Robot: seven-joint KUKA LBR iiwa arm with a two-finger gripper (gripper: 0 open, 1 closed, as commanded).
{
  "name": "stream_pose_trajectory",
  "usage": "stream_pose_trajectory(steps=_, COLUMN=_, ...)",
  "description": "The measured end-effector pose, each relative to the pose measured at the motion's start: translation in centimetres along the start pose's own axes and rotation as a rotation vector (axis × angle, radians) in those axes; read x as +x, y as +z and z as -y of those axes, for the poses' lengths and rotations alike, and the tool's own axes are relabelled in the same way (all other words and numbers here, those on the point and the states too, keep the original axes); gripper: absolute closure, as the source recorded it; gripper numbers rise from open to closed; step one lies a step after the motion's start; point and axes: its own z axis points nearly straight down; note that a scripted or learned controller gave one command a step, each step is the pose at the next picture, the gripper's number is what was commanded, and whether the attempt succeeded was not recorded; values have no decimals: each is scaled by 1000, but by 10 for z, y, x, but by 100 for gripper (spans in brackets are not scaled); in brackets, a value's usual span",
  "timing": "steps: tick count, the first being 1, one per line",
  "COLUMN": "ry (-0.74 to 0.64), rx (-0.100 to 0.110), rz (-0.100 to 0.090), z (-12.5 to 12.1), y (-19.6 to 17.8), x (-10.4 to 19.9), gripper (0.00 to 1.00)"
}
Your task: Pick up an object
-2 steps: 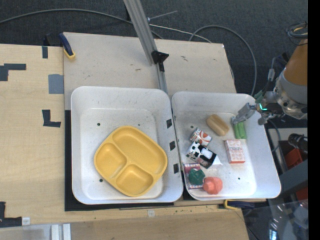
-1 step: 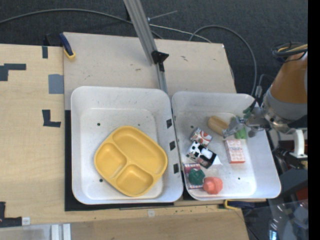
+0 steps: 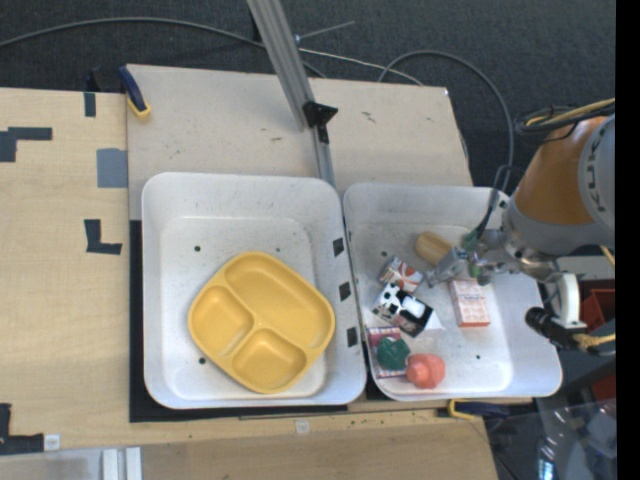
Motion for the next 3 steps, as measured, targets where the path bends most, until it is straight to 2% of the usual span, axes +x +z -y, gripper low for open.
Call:
stream_pose_trajectory(steps=1, ry=2, rx=-16, rz=11, z=-3, y=40, x=-3, gripper=0)
stream_pose_trajectory(steps=2, ry=0, rx=-19, rz=9, z=-4, y=27, x=-2, gripper=100)
stream_pose_trajectory(steps=3, ry=0, rx=-9, rz=2, z=0, y=-17, x=2, gripper=100)
